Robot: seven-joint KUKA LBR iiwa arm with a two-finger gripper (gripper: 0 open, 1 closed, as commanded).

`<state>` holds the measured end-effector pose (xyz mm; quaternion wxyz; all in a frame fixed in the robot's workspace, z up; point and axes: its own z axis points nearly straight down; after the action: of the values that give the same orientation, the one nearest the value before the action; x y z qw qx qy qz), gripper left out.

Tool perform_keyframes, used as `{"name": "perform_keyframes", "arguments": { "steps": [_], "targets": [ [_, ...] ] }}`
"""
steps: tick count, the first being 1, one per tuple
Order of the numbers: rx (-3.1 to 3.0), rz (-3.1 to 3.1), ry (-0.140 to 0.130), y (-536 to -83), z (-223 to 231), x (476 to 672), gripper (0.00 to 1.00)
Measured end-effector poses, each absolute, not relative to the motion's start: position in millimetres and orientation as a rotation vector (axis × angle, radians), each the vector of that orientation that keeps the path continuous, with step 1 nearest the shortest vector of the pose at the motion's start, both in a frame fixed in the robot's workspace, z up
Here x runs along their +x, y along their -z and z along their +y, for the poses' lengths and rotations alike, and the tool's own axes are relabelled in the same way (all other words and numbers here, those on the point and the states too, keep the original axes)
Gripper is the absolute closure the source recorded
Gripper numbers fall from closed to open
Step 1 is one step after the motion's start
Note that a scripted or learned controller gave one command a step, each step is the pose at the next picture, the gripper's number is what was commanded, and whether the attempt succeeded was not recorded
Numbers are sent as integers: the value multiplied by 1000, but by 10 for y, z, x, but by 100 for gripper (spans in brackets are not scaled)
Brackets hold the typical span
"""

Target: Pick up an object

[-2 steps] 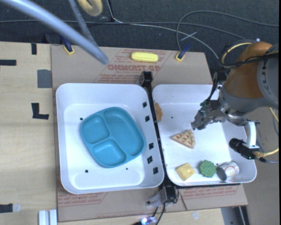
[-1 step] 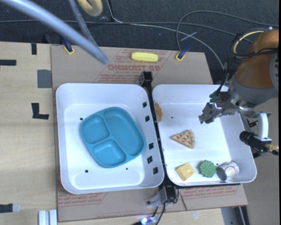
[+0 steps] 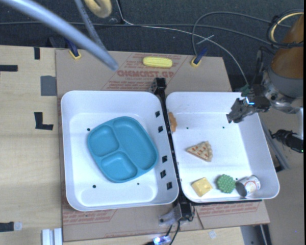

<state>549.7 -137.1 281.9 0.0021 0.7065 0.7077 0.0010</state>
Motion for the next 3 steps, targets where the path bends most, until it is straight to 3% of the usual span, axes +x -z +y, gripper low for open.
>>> {"name": "perform_keyframes", "arguments": {
  "steps": [2,3],
  "targets": [
    [2216,2229,1,-2716,-385,5392,100],
    [2217,2229,4,-2514,160,5433,100]
  ]
}}
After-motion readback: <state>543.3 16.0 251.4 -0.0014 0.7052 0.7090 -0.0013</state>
